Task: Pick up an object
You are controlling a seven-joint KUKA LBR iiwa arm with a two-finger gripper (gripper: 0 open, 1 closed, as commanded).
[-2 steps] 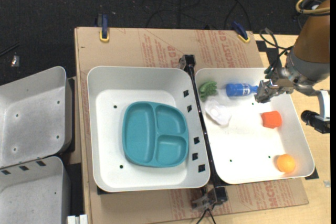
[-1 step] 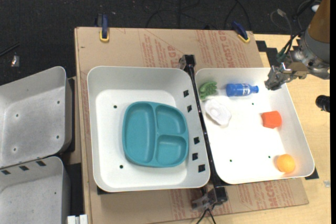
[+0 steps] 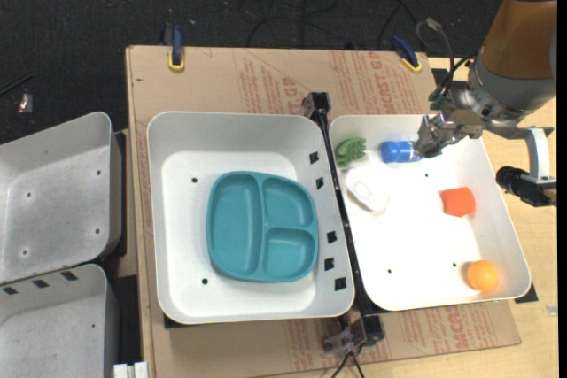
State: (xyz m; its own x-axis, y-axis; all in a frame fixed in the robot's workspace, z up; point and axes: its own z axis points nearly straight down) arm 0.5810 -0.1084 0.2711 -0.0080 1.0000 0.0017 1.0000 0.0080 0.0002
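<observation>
In the right bin [image 3: 496, 217] lie a blue cylinder-like piece [image 3: 397, 152], a green toy [image 3: 350, 150], a white object [image 3: 367, 193], an orange-red block [image 3: 458, 202] and an orange ball [image 3: 483, 275]. My gripper [image 3: 431, 143] hangs low at the bin's far side, right beside the blue piece on its right. Whether it touches the piece cannot be told. Nothing shows between its tips.
The left bin [image 3: 177, 190] holds a teal divided plate [image 3: 262, 226]. A black divider with clips [image 3: 332, 190] runs between the bins. Grey trays [image 3: 53, 190] lie off the bench at left. Yellow-blue clamps [image 3: 176, 56] pin the cardboard at the back.
</observation>
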